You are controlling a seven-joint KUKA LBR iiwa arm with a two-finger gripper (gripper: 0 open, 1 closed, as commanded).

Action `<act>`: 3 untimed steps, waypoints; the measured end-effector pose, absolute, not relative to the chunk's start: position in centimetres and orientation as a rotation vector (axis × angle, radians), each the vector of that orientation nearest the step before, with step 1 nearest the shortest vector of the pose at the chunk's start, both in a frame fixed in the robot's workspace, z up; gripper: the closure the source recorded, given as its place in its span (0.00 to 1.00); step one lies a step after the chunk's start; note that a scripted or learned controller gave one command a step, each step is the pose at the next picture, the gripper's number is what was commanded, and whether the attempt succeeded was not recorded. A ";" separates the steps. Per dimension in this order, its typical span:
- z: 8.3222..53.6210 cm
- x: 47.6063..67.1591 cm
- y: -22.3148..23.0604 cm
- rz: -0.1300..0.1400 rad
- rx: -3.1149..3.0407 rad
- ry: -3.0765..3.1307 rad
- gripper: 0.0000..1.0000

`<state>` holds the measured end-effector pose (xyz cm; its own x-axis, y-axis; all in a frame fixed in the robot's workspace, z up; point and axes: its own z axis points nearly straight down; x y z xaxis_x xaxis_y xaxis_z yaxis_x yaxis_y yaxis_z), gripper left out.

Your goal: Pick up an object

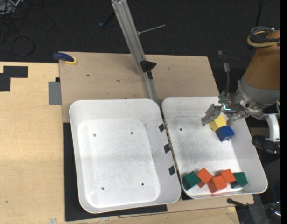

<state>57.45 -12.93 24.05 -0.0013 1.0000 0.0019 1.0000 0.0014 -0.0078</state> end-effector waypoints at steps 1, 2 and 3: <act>24.3 57.5 -13.0 0.002 -2.221 -2.218 0.00; 19.4 58.1 -12.4 0.007 -2.218 -2.215 0.00; 13.8 57.4 -13.2 0.009 -2.217 -2.214 0.00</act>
<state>57.38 -13.23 13.78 0.0012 1.0000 0.0019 1.0000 -0.0011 -0.0096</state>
